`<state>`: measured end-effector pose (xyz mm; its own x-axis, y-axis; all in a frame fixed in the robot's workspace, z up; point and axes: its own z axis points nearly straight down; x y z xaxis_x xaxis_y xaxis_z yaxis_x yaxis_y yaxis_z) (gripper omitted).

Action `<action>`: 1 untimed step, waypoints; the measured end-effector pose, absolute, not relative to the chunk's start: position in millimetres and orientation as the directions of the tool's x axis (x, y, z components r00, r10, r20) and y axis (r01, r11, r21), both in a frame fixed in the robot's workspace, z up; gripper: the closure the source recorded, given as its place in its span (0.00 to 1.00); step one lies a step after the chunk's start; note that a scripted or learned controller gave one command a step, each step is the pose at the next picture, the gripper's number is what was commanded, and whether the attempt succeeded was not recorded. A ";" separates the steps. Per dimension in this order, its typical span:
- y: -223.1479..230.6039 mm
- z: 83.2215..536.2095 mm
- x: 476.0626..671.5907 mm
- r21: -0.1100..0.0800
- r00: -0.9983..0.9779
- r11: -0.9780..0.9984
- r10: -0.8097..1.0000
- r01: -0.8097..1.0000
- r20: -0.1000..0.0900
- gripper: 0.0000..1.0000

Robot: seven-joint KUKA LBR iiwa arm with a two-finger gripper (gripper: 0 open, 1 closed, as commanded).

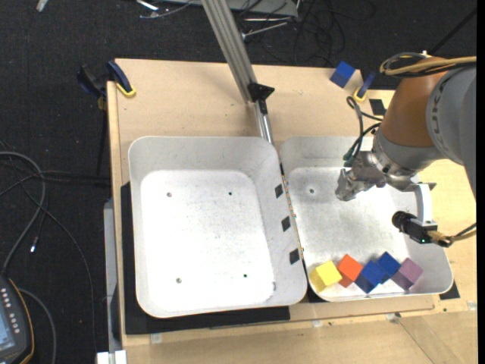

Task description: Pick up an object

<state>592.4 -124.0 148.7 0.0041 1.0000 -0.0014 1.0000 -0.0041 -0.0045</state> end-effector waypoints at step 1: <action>-169.6 93.6 537.5 -0.002 0.008 -0.008 1.000 1.000 0.000 1.00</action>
